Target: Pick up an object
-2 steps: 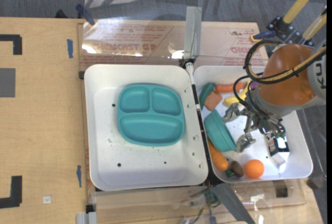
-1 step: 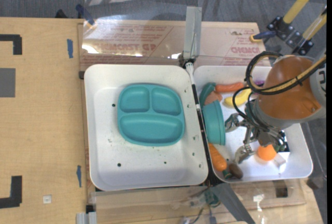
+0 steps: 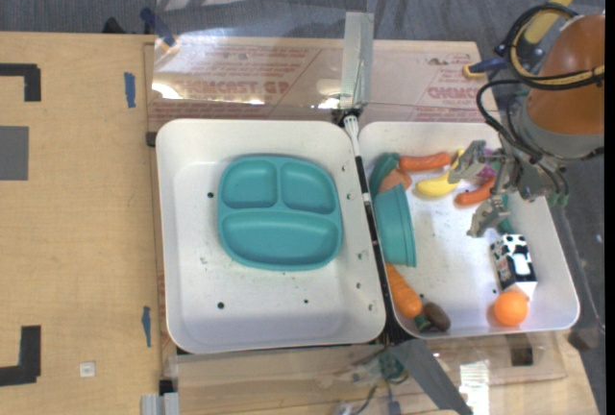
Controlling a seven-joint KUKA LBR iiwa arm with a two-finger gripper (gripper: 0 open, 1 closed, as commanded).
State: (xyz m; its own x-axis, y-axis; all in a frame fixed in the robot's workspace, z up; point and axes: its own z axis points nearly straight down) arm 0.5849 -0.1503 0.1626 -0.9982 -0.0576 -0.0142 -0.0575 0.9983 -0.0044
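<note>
My gripper [image 3: 473, 192] hangs over the back of the right bin [image 3: 562, 259], open, with its fingers spread. A small red-orange piece [image 3: 471, 198] lies in the gap between them; I cannot tell whether they touch it. Just left of it are a yellow banana [image 3: 434, 186] and an orange carrot [image 3: 423, 161]. A black-and-white block [image 3: 514, 259] and an orange ball [image 3: 510, 308] lie nearer the front right. A teal bowl [image 3: 395, 226] leans on its side against the left wall. Another carrot [image 3: 404, 292] and a brown lump [image 3: 435, 315] lie at the front.
The left bin [image 3: 183, 211] holds a teal divided plate [image 3: 280, 212]. A raised divider [image 3: 363, 211] separates the two bins. The arm's orange band [image 3: 569, 77] and cables hang over the right bin's back right corner. Wooden bench [image 3: 67, 211] lies to the left.
</note>
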